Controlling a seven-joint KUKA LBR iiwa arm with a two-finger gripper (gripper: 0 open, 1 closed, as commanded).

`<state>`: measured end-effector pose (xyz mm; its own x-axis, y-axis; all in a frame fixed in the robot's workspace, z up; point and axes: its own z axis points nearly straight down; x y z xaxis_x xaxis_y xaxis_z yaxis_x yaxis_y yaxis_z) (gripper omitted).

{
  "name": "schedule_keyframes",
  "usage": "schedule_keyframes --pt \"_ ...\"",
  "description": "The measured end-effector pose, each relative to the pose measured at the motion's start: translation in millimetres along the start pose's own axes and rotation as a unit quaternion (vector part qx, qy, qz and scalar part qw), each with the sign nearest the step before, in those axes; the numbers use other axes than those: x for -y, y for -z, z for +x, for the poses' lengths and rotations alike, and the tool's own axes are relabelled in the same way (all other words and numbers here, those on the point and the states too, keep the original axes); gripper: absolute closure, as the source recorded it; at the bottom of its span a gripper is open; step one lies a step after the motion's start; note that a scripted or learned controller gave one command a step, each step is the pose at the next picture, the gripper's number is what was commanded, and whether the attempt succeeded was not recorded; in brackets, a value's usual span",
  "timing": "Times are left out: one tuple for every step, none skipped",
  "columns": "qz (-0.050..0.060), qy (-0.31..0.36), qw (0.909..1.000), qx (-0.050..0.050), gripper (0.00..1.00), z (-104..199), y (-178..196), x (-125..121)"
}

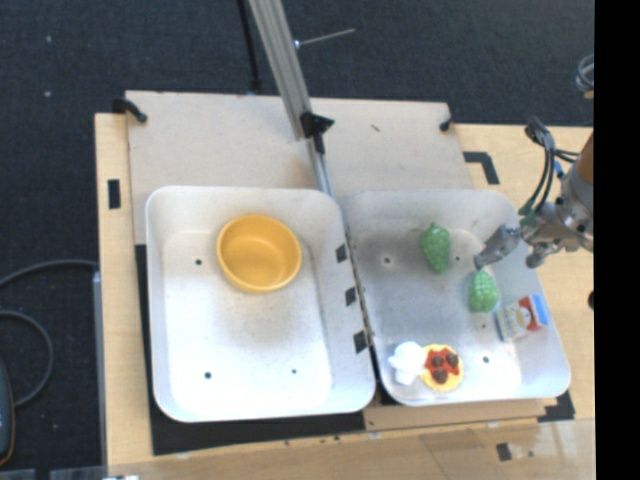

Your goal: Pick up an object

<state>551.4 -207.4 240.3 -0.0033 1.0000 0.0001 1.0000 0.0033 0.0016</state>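
Camera view, looking down at a slant: the left bin holds a yellow bowl near its upper middle, standing well apart from everything else. The right bin carries the candidates for picking: a green lumpy object near the centre, a second green object just below and right of it, a small red-white-blue packet near the right wall, and at the bottom edge a white piece touching a round yellow-and-red toy. The gripper sits over the right bin's upper right, its fingers spread apart with nothing between them, just above the second green object and right of the first. Likely risks, as I judge them: the two green objects lie near each other, so a descent between them could nudge one aside without closing on either. Their rounded, bumpy shapes may squirt out of a two-finger pinch. The packet lies flat and close to the bin wall; a finger could strike the wall or slide over it. Height above the bin floor cannot be judged from this angle.
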Motion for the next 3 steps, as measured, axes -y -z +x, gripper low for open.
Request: schedule_keyframes --pt "0.000 0.000 1.0000 0.000 0.00 0.1 0.0 -0.1" --pt "0.002 -0.002 1.0000 0.001 0.00 -9.4 -49.9 -5.6" --pt "0.003 -0.002 1.0000 0.001 0.00 -10.7 -106.5 -14.1"
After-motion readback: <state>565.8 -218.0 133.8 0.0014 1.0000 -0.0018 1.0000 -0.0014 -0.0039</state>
